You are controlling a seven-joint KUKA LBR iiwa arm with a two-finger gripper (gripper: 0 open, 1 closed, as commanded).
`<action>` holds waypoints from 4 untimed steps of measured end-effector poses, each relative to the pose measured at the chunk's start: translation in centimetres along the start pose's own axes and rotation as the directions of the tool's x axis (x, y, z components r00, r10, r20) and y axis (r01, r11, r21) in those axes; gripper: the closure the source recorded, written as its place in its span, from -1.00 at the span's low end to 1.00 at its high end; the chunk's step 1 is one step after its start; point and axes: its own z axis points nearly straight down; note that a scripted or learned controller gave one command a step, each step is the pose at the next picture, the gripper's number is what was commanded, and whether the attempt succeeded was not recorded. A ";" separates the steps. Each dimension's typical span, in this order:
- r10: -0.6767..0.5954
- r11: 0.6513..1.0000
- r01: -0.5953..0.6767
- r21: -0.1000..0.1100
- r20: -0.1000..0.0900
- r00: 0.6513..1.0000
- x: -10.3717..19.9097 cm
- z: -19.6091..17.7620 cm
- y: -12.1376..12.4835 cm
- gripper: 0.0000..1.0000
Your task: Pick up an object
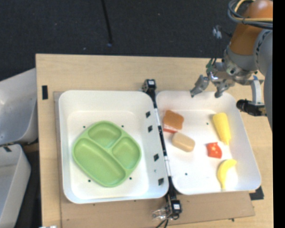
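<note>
Starting at the left, the left bin (66,141) holds a green divided plate (107,153) lying flat, well away from the arm. Across the divider, the right bin (247,175) carries all the loose candidates for the pick: an orange block (173,120) near the divider, a tan block (183,142) just below and touching or nearly touching it, a small red piece (214,149) toward the middle, a yellow corn-like piece (222,126) above and right of that, and a yellow banana (225,171) near the bin's lower right corner.

Judging from this, the task is barely begun: every object rests on the bin floor, none lifted, and the whole of the approach, descent, grasp and lift remains.

Farthest right, the gripper (209,90) hangs over the upper rim of the right bin, above the objects and apart from all of them. Its two fingers (198,88) are spread wide, released, with nothing between them and touching nothing. The corn-like piece and orange block look nearest to it.
</note>
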 end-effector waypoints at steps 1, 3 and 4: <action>-0.004 1.000 0.004 -0.015 0.003 1.000 0.0 -1.0 0.3 -1.00; -0.004 1.000 0.004 -0.009 0.004 1.000 -1.4 10.3 0.4 -1.00; -0.004 1.000 0.004 -0.012 0.004 1.000 -1.6 10.2 0.5 -1.00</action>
